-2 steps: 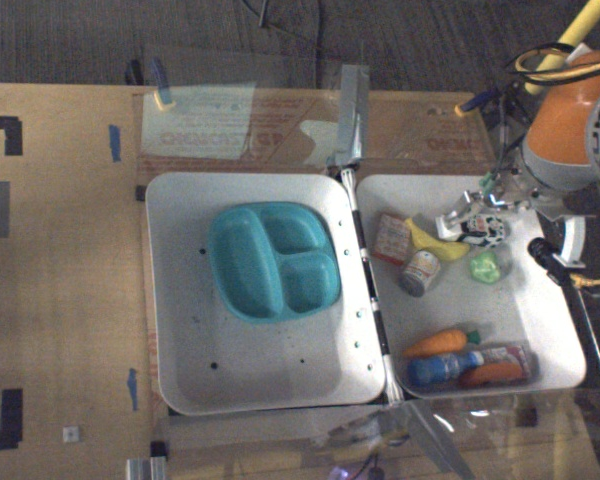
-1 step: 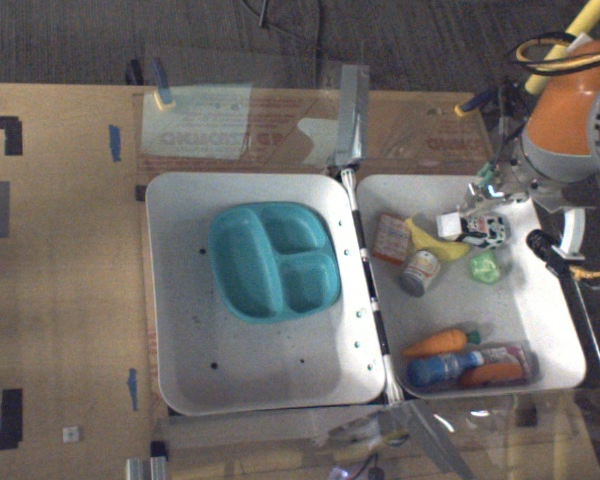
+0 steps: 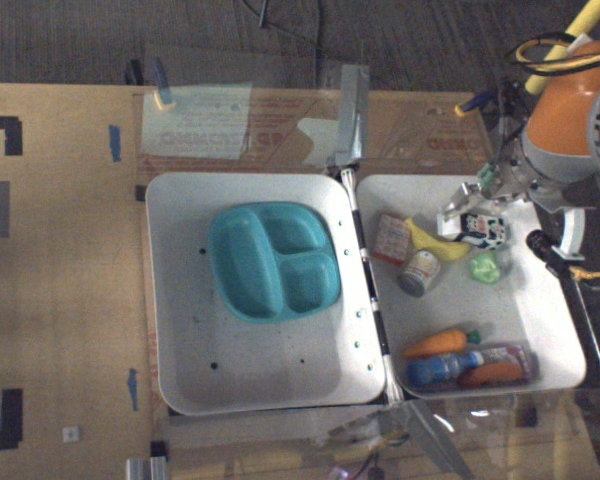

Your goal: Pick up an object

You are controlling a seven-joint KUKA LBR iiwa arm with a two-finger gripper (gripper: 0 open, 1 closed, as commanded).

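**Inspector:** Start at the left of the frame. What is on the counter (image 3: 60, 268)?

**Assistant:** Bare tan surface with black corner marks and short strips of blue tape. Right of that sits the left bin (image 3: 180, 368), white and shallow. A teal divided plate (image 3: 275, 261) lies in its upper middle, compartments facing up. Beyond the bin, toward the top of the frame, a clear sheet (image 3: 205, 118) is taped flat.

**Inspector:** And the right bin (image 3: 550, 338)?

**Assistant:** It touches the left bin along a metal seam. Going left to right in its upper half: a small reddish packet (image 3: 390, 237), a small can (image 3: 418, 272) lying tilted just below it, a yellow banana (image 3: 435, 242) touching the can, a black-and-white cow figure (image 3: 483, 230), and a pale green object (image 3: 487, 267) just below the cow. Along the lower edge lie an orange carrot (image 3: 436, 343) and, just beneath it, a bottle with a blue cap (image 3: 470, 366).

**Inspector:** The arm?

**Assistant:** It enters at the upper right, orange band uppermost. The end effector (image 3: 472, 206) sits low over the bin's upper edge, just above the cow figure and near the banana's right end.

**Inspector:** Is it gripping anything?

**Assistant:** I cannot tell. The view is blurred there; its state is unreadable, and nothing appears lifted.
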